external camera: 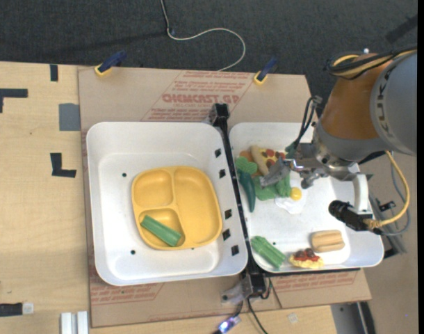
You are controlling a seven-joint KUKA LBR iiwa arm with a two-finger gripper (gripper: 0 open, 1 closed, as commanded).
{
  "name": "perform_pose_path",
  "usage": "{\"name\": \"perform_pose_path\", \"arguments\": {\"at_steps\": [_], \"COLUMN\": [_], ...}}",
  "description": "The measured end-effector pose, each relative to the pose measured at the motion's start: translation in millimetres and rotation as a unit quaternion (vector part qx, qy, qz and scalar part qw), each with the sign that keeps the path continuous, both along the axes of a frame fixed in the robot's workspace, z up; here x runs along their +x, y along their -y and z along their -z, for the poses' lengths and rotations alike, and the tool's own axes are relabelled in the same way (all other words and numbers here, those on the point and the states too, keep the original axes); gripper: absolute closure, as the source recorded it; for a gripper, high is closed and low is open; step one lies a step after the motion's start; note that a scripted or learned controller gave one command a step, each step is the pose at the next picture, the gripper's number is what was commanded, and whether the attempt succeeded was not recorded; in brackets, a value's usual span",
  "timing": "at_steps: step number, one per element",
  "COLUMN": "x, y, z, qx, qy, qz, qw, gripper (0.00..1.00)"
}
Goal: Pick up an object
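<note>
Green toy (161,230) on tray (198,207), gripper (278,177) over toys

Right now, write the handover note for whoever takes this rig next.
Gripper: low in the right white bin, over the pile of toy food by the divider; finger state unreadable, nothing seen held.
Left white bin: yellow divided plastic plate with a green pod-shaped toy in its lower compartment.
Right bin also holds a tan bread-roll toy, a green leafy toy and a white fried-egg toy.
Done: no pick confirmed. Left: grasp and lift one object.
</note>
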State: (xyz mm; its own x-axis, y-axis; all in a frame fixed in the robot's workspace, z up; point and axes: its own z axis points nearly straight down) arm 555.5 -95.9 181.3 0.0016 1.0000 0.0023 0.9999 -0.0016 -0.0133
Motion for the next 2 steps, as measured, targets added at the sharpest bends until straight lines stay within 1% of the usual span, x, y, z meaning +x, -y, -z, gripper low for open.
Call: {"name": "perform_pose_path", "arguments": {"at_steps": [1,2], "x": [3,-7], "y": [0,0], "z": [-6,56], "qx": [-0.0008,-0.0007], "qy": [0.006,0.003], "qz": [-0.001,-0.001], "qw": [1.0000,1.0000], "gripper": [0.00,0.00]}}
